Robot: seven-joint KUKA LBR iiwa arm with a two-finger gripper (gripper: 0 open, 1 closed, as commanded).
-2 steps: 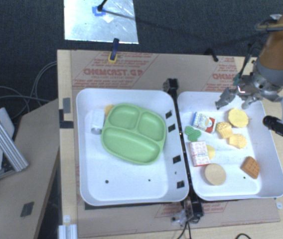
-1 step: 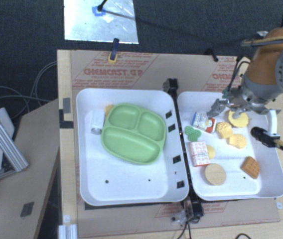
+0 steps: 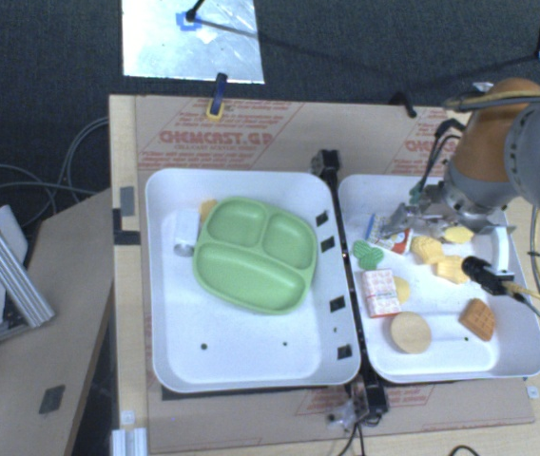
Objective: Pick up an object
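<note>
I cannot tell how my gripper (image 3: 405, 218) stands; it hangs low at twelve o'clock in the right bin (image 3: 522, 354). Yellow pieces (image 3: 430, 250) lie at three o'clock, a pink box (image 3: 379, 292) at six.

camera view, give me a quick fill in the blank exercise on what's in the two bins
1. The green divided tray lies in the ____ bin.
2. The gripper hangs over the ____ bin.
3. The round tan disc sits beside a waffle-patterned piece near that bin's ____ edge.
4. The green tray has ____ compartments.

Missing words: left; right; front; three
</note>
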